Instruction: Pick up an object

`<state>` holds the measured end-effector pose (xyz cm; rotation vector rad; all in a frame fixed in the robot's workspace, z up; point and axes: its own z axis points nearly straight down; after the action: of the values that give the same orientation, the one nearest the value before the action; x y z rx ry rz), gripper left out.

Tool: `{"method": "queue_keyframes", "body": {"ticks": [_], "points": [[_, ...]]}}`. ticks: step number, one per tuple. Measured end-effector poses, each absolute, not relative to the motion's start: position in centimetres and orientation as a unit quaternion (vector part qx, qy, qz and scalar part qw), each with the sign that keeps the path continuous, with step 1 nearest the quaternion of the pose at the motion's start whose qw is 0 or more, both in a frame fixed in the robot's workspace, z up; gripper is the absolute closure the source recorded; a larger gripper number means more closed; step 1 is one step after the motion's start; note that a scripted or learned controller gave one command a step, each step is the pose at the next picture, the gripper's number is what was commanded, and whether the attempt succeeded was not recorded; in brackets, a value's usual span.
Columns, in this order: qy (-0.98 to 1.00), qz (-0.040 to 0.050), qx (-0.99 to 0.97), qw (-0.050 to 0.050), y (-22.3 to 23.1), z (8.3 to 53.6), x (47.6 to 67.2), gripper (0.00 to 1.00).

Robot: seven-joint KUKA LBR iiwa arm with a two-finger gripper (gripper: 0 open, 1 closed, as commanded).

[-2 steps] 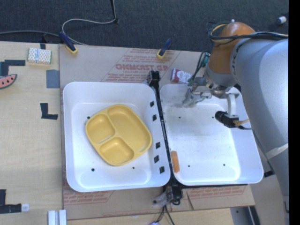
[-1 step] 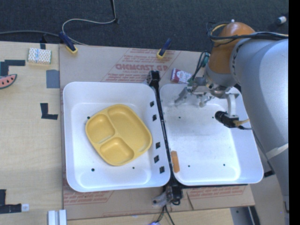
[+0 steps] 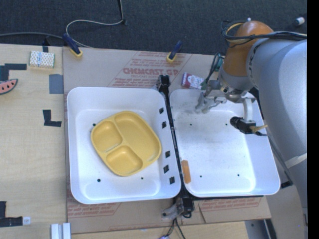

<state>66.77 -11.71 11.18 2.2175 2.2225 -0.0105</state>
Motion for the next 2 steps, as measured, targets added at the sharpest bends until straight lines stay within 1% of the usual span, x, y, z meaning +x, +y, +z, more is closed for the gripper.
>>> {"method": "queue_keyframes", "body": {"ticks": [1,2], "points": [[0.708,-0.0036,0.706,0.001,-11.7,11.2,66.8,0.00],[0.707,-0.0006,0.707,0.001,-9.6,8.5,63.4,0.00]]}}
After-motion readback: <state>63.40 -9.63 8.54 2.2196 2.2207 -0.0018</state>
